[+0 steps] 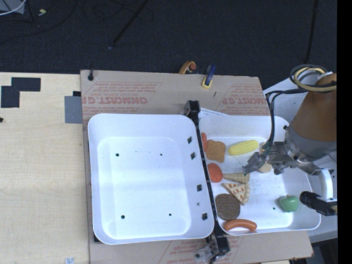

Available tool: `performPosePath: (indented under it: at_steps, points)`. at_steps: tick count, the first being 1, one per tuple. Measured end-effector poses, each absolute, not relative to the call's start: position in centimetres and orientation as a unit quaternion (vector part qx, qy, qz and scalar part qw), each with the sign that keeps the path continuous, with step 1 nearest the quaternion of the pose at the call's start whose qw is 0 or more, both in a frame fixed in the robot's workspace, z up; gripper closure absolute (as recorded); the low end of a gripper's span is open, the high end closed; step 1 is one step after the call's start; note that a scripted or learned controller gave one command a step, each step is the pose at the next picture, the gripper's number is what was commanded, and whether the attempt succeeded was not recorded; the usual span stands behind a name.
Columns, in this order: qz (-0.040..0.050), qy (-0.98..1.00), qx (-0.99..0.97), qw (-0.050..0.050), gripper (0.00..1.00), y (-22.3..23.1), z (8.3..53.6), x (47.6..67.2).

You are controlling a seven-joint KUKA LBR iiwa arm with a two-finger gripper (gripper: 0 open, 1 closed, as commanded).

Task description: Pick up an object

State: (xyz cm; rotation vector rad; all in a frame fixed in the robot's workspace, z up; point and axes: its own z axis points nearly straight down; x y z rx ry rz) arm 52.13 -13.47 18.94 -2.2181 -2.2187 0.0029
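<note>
The right bin (pixel 258 130) holds several toy foods: a yellow corn cob (pixel 243 147), an orange bread piece (pixel 215 150), a red tomato (pixel 214 173), two wedge slices (pixel 236 191), a brown round cookie (pixel 227 206), a sausage (pixel 240 225) and a green piece (pixel 289 203). My gripper (pixel 256 163) hangs low over the middle of this bin, just below and right of the corn and above the upper wedge (pixel 237 177). I see nothing clearly held in it.
The left bin (pixel 143 230) lies beside the right one, parted by a black divider (pixel 199 164). The arm's grey and orange body (pixel 313 125) covers the right bin's far right side. A black part (pixel 316 201) sticks out by the green piece.
</note>
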Motion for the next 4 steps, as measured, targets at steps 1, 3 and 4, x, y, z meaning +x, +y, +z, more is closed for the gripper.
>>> performPosePath:
  at_steps: [1, 3, 4]
  points:
    - [0.0003, -0.707, -0.707, 0.0, 0.0, -10.5, 8.4, 55.4]
    - [-0.003, -0.709, -0.705, -0.002, 1.0, -5.2, 19.3, 59.4]
    - [0.0008, -0.708, -0.706, 0.002, 1.0, -3.5, 21.1, 57.1]
